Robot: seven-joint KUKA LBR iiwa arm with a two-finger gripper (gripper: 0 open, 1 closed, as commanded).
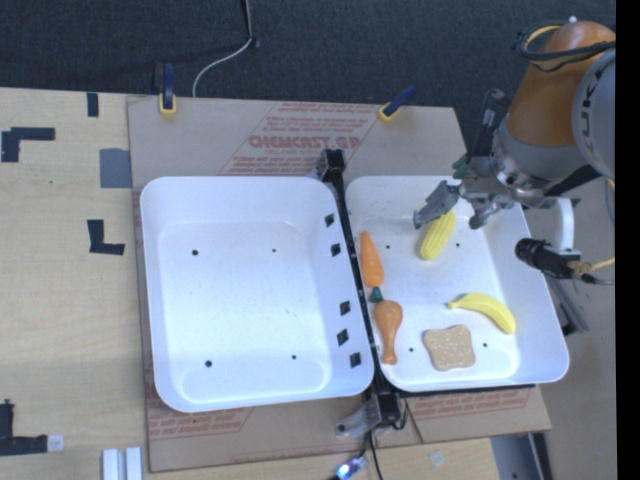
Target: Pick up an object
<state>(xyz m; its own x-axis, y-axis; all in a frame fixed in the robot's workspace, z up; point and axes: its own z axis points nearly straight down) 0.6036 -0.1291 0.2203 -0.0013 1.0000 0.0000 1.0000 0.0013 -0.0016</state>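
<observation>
In the right bin (535, 366) a yellow corn cob (435, 240) lies near the far side. My gripper (456, 211) hangs just above the cob's upper end, open, its two dark fingers spread to either side of it. Nothing is gripped between them. An orange carrot (370, 260) lies along the bin's left wall, with a brown chicken drumstick (387, 329) just below it. A slice of bread (448, 348) rests near the front, and a yellow banana (486, 311) lies to its upper right.
The left bin (150, 200) sits beside the right one, with a black divider strip (344, 268) between them. Both stand on a cardboard sheet (290, 138) held by clamps at the back. The arm's grey and orange body (560, 88) rises at the right.
</observation>
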